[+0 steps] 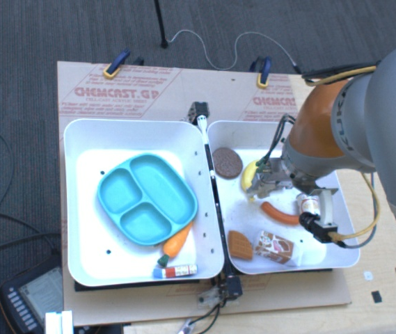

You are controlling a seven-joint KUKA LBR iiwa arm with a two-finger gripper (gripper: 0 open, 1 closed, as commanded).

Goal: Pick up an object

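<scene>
Two bins: left bin [72, 186] bears a blue divided plate [147, 197]; right bin [347, 252] bears the toys.
Gripper [262, 185]: low over the yellow banana toy [248, 175], centre-right of frame; jaw state cannot be told.
Handling: likely light, hard, slippery plastic; pinch across its narrow middle.
Writing: "CHEMCAST GP" on the board [114, 92], upper left.
</scene>
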